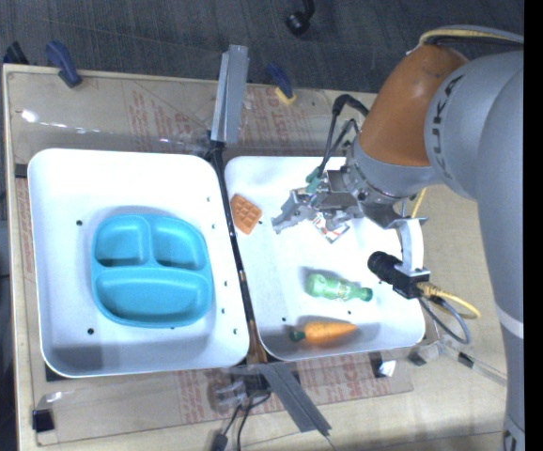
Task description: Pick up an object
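The right bin (pixel 398 322) holds three objects. An orange waffle-like piece (pixel 245 212) lies near its left wall, a green bottle (pixel 338 287) lies on its side in the middle, and an orange carrot (pixel 325 331) rests by the front wall. My gripper (pixel 295 208) hangs over the upper middle of this bin, just right of the waffle piece and apart from it. It is open, with nothing between its fingers. A small white and red item (pixel 333 229) shows just below the wrist.
The left bin (pixel 55 186) holds a blue divided plate (pixel 151 269). A ridge (pixel 234 261) separates the two bins. A black cable fitting (pixel 391 272) hangs from the arm over the right bin's right side.
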Robot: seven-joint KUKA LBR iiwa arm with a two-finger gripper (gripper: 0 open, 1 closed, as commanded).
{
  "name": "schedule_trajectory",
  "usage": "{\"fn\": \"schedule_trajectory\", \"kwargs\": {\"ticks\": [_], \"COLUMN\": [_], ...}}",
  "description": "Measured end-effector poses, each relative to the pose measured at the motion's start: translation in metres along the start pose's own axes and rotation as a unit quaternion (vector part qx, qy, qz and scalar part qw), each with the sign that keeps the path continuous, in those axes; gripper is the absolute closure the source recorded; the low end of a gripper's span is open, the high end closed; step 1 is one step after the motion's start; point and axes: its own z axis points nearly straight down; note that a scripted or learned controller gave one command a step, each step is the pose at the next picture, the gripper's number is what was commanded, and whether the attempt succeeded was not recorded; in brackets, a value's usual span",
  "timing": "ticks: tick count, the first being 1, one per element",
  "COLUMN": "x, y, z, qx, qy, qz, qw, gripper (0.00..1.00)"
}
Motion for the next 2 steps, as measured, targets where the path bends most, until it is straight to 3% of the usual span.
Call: {"fn": "schedule_trajectory", "kwargs": {"ticks": [1, 2], "x": [-0.03, -0.039], "y": [-0.041, -0.07], "z": [0.145, 0.144], "qx": [0.0, -0.002], "qy": [0.0, 0.0], "qz": [0.001, 0.0], "qw": [1.0, 1.0], "gripper": [0.0, 0.0]}}
